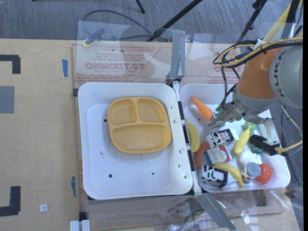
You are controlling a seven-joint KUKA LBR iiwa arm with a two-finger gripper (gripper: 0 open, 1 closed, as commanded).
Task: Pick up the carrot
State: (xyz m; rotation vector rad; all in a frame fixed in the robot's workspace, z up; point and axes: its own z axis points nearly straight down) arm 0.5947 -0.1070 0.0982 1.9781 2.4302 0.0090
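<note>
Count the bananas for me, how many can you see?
3. One banana lies by the right bin's left wall, one near the middle, one near the front. More may hide under the arm.

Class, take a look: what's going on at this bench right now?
A robot arm reaches into the right bin, its gripper low beside the carrot, which lies in the bin's back corner, not lifted. Bananas and other small items crowd that bin. The left bin holds a yellow divided plate.

Carrot (202, 108): orange, tapered, lying flat on floor of right bin, upper-left part of that bin, right of frame centre. Runs diagonally, upper left to lower right. Free, ungripped.
</note>
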